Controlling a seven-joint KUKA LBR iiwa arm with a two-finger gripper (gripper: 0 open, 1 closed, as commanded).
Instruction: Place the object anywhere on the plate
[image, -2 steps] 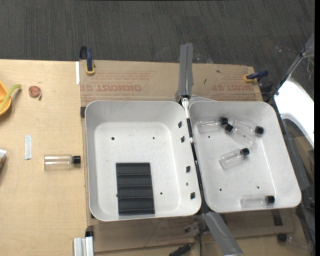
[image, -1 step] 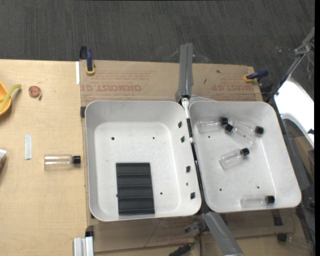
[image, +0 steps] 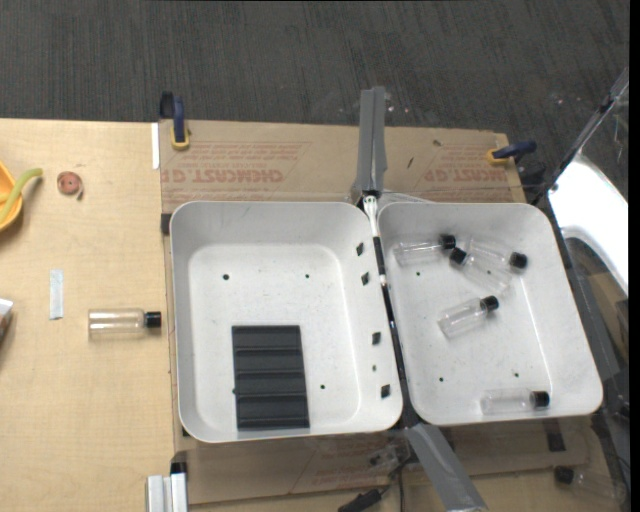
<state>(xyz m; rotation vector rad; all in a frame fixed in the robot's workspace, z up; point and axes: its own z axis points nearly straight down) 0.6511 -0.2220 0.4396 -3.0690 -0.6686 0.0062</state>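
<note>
Brown cardboard (image: 300, 165) lay under two white bins, with a pale wooden table (image: 80, 400) to the left of it. The left bin (image: 200, 225) had a black plate with ridges (image: 269, 377) lying flat near its front wall.

The right bin (image: 560, 330) had five small clear vials with black caps. All of them lay on their sides, well apart from the plate. One vial (image: 418, 251) at the back lay almost left to right, with its cap pointing right. Just beside it, two more seemed to lie in a line and touch. The left one (image: 474, 260) had its cap on the left end, and the right one (image: 503, 260) had its cap on the right end. A fourth vial (image: 463, 317) in the middle lay tilted, with its cap up and to the right. The fifth vial (image: 510, 402) lay along the front wall, cap to the right.

One more vial (image: 120, 320) lay on the table, cap pointing at the left bin. A small round red disc (image: 68, 183) sat farther back.
</note>
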